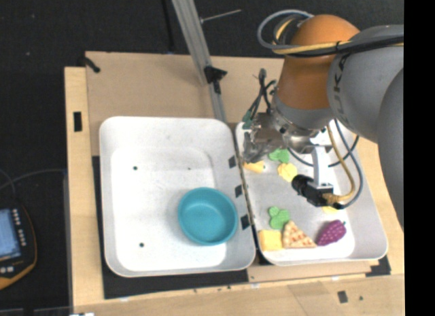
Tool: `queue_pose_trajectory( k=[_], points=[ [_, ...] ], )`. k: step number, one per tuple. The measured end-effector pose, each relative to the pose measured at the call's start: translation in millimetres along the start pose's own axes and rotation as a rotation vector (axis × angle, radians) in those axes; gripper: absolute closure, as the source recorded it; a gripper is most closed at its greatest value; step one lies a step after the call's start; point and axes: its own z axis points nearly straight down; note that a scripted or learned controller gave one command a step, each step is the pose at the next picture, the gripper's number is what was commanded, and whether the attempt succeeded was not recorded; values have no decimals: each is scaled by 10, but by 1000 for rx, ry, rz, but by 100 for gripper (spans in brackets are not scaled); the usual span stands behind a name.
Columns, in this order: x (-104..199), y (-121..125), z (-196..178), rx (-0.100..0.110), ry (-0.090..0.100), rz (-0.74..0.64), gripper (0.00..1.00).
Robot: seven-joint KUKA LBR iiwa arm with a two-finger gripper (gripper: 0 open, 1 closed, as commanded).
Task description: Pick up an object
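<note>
The gripper [257, 146] hangs low over the near-left corner of the right bin [367, 240], just above a small yellow piece [255, 167] by the bin's left wall, but its fingers are too dark and cluttered with cables to tell how wide they stand or whether anything sits between them. Further into that bin lie a green piece [279, 155], a yellow block [270, 240], a green leafy toy [276, 217], a pizza slice [296, 236] and purple grapes [331, 232] (all toys, clustered toward the front edge). The left bin [136, 145] holds a teal bowl [206, 215].
</note>
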Motion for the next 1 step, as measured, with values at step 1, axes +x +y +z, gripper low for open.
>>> queue_pose_trajectory(
  k=[1],
  points=[
    [484, -5, 112, 1, 0, 0, 100]
  ],
)
